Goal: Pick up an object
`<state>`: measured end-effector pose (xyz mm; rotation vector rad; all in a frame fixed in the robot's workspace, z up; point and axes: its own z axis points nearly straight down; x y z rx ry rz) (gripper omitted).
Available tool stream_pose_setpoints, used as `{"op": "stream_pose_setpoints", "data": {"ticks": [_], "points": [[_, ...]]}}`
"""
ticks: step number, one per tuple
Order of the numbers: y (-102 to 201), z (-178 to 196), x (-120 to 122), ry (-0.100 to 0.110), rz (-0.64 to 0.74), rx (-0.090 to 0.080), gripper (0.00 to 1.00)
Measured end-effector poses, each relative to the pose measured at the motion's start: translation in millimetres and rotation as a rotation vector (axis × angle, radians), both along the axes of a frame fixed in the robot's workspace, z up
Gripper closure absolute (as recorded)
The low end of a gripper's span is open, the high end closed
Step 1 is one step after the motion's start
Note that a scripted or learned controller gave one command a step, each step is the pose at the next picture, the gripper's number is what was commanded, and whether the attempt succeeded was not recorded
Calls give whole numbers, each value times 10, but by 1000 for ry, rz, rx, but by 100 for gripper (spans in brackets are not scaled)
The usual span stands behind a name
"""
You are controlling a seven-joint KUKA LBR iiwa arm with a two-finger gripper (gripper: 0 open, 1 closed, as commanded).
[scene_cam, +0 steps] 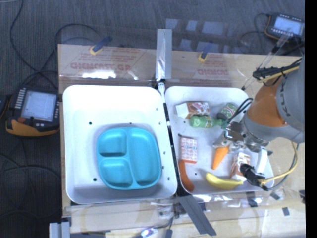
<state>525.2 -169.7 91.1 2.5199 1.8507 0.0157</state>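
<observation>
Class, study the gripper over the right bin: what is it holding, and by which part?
It cannot be told: the gripper hangs over a packet beside the carrot.

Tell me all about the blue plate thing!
The blue tray is a light turquoise dish with rounded corners and looks like smooth plastic. Raised ridges split it into three compartments: two smaller ones on the view's left and one bigger one on the right. It lies flat, right way up, a little turned, on the floor of the left white bin, toward the near side. Nothing else touches it.
</observation>
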Motion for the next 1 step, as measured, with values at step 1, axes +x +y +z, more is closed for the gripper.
{"op": "stream_pose_setpoints", "data": {"ticks": [1], "points": [[453, 1390, 395, 21, -133, 3, 100]]}}
